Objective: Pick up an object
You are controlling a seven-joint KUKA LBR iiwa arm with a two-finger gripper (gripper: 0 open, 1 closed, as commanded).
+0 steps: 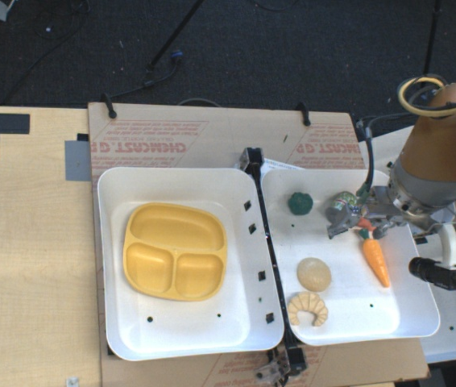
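Camera view: gripper (pixel 355 220) over carrot (pixel 375 261), right of frame.
Finger state unclear; carrot looks light, stiff, slippery — grasp mid-body.

The things to be picked all lie in the right bin (pixel 409 317), the shallow white one. A dark green ball (pixel 300 203) sits near its far left corner. Toward the bin's right side an orange carrot (pixel 376 262) lies flat, thick end away from me, tip pointing toward the near edge. A pale, round, cream-coloured piece (pixel 314 274) like a small bun rests left of centre in the bin, and just beside it on the near side lies a tan croissant (pixel 308 307), curved with both ends turned toward the near edge. I cannot tell whether those two touch.
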